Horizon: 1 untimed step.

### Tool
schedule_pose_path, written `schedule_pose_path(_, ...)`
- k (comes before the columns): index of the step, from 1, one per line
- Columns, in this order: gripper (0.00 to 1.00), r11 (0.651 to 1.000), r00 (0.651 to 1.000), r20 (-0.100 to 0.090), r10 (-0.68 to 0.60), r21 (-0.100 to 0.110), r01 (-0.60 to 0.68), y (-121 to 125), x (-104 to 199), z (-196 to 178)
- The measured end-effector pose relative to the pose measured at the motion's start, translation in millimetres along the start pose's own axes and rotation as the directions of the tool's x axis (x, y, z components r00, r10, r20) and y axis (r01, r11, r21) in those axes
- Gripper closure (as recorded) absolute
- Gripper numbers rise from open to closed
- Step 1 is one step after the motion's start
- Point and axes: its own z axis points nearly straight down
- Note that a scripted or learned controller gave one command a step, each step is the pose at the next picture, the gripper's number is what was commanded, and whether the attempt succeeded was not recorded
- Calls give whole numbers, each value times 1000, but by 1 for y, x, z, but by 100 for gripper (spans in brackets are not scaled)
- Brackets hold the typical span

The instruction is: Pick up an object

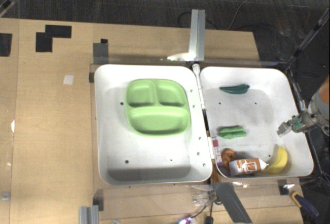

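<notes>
The grey two-finger gripper point(290, 126), whose finger state I cannot tell, hangs at the right white bin's point(258, 76) right edge just above the curved yellow banana point(279, 160), seemingly its intended pick.

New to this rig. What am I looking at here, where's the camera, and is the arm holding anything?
This is one fixed camera above a bench, looking down at a slant. Two shallow white bins sit side by side: the left bin and the right bin. A robot arm reaches in from the right edge; its gripper hangs over the right bin's right side, above the banana. Nothing shows between the jaws, so I would not say it holds anything, and it is too small to tell how the jaws stand.

The left bin holds a green divided tray. The right bin holds a dark green item near the top, a lighter green item in the middle, and along the bottom a small brown thing, a carton and the banana.
</notes>
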Motion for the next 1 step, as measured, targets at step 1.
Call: schedule_pose_path(1,0,1000,1000,0,0,0,0,0,0,0)
